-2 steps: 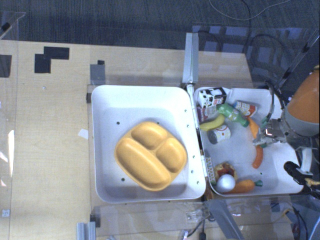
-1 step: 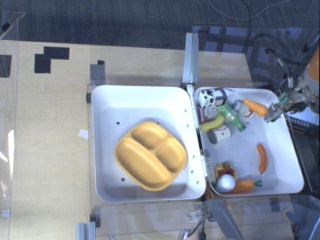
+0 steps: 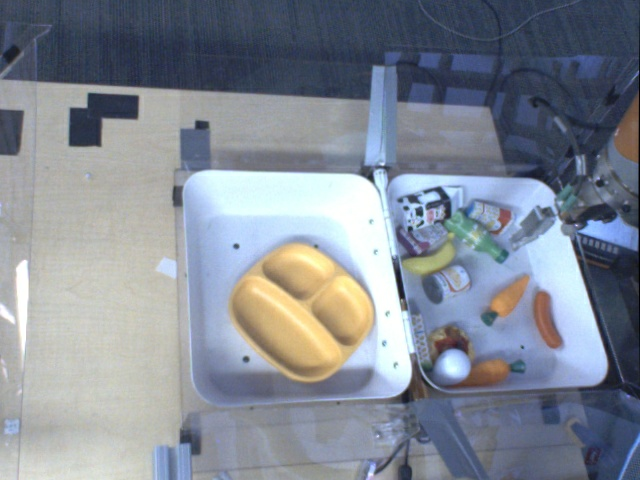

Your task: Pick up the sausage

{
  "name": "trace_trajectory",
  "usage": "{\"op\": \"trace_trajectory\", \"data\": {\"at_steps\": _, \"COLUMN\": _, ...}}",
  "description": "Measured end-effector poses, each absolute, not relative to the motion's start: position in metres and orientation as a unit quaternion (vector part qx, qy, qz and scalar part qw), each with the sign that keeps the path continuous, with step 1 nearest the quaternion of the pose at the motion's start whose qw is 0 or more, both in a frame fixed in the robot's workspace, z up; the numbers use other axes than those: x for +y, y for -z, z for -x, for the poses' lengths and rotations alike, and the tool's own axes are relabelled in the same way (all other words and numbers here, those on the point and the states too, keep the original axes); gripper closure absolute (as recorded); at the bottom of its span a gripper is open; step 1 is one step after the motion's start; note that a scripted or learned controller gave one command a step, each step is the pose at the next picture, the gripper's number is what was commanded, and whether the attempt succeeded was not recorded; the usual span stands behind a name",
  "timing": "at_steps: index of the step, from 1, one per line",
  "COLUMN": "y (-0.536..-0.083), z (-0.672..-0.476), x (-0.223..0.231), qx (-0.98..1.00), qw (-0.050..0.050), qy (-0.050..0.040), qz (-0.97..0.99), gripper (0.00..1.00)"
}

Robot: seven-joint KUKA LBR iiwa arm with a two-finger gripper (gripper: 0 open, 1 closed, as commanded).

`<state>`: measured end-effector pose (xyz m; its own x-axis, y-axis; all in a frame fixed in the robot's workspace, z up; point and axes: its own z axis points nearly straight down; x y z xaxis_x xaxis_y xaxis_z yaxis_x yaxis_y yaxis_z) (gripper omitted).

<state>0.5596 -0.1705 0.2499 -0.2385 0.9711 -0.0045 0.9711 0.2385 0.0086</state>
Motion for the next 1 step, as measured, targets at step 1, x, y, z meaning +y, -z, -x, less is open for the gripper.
{"op": "trace_trajectory", "data": {"at_steps": 1, "y": -0.1818, "z": -0.5025, "x": -0.2063, "qx": 0.8, "qw": 0.003, "qy": -0.0008, "qz": -0.6, "gripper": 0.0}}
